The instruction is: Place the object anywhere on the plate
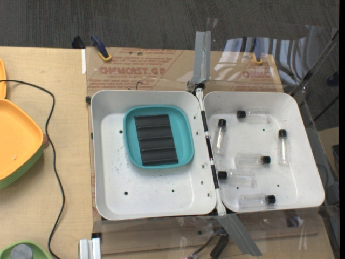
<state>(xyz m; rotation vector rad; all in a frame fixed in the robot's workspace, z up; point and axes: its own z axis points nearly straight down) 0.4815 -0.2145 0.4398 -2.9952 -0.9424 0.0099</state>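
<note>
Vials [220,135] of clear plastic with black caps are scattered across the floor of the right bin [302,182], none touching another. One vial is seen at nine o'clock in that bin, close to the wall shared with the left bin [113,188]; others lie near twelve, three and six o'clock, and one more near the middle. Their transparent bodies are hard to separate from the white floor, so the caps are the surest marks of where each one lies.

The plate [185,139], teal with rounded corners, is set in the left bin toward twelve o'clock, and a ribbed black insert [156,139] fills its centre. No vial is on it, so the task is judged to be at its very start: the pick is not yet made. For the next move, one vial has to be singled out and approached across its narrow body. Being round and smooth, a vial is likely to roll or slip if it is nudged off-centre.

Beyond the bins, an orange dish [16,144] and a black cable [54,144] lie at nine o'clock on the bench [64,80].
</note>
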